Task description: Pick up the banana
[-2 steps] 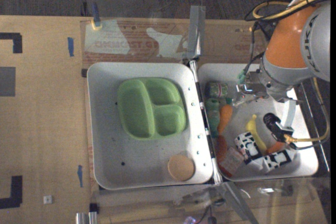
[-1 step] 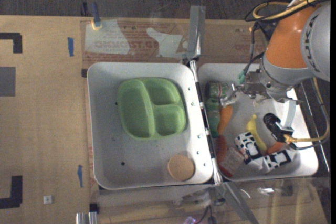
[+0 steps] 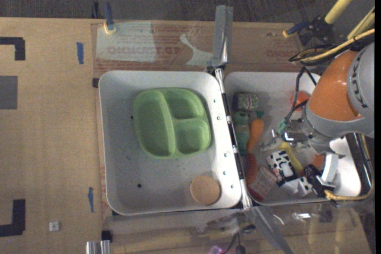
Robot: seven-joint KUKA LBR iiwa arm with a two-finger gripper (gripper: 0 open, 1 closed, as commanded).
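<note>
A short yellow strip, probably the banana (image 3: 292, 157), shows in the right bin (image 3: 351, 184), mostly hidden by the arm's wrist and a black-and-white object (image 3: 278, 163). My gripper (image 3: 277, 137) reaches down into the middle of this bin, just above and left of that yellow strip and right of an orange carrot (image 3: 255, 134). The grey wrist and orange band (image 3: 332, 98) cover the bin's right part. Nothing is visibly held.
Along the right bin's left side lie a can (image 3: 245, 102), green toy items (image 3: 240, 123) and a red-pink item (image 3: 259, 182). The left bin (image 3: 116, 146) bears a green divided plate (image 3: 172, 122) and a tan round piece (image 3: 205, 189). Yellow cables run at the right.
</note>
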